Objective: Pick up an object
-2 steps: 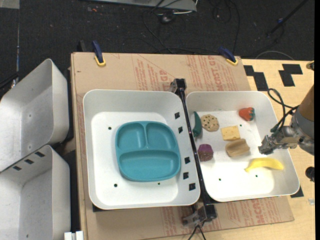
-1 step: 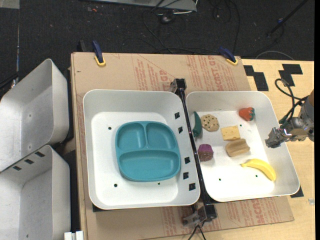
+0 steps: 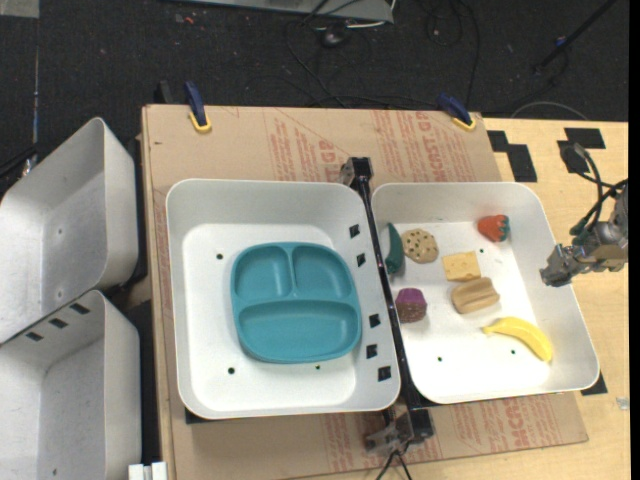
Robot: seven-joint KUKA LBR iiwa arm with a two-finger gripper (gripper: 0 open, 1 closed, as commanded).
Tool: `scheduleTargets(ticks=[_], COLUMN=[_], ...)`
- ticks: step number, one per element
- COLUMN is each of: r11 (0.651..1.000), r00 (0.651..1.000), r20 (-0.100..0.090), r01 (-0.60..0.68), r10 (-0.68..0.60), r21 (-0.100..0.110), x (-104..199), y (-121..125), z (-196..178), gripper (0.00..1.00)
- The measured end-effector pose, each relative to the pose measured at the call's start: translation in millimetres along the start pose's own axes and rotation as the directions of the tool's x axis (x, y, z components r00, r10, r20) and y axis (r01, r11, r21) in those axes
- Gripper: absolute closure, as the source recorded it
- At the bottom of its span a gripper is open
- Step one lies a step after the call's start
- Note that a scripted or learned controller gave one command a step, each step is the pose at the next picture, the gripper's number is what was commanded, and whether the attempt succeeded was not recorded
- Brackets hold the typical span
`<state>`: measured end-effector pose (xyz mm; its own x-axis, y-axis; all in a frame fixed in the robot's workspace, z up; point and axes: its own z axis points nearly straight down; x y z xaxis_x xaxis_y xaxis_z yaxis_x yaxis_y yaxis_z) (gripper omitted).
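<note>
Claw [image 3: 556, 271] hangs at 3 o'clock rim of right bin [image 3: 565, 268]; can't tell its state. Banana [image 3: 520, 336] lies at 5 o'clock in that bin, apart from others. I judge it light, rigid plastic, slick; grip across mid-curve.

Two smooth white plastic bins [image 3: 200, 208] are seen on brown cardboard [image 3: 300, 138]. The teal plate [image 3: 296, 302] looks matt plastic.
</note>
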<state>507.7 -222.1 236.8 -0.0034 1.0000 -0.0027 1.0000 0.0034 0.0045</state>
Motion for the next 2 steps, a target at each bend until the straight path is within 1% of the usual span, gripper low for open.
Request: scheduleTargets(ticks=[1,2], r11=[1.000,1.000], r00=[1.000,1.000], r20=[-0.002,-0.004], r01=[0.003,0.005], r10=[-0.003,-0.005], r21=[0.003,0.002], x=[50,101], y=[22,34], z=[7,-3], gripper=[1.00,1.00])
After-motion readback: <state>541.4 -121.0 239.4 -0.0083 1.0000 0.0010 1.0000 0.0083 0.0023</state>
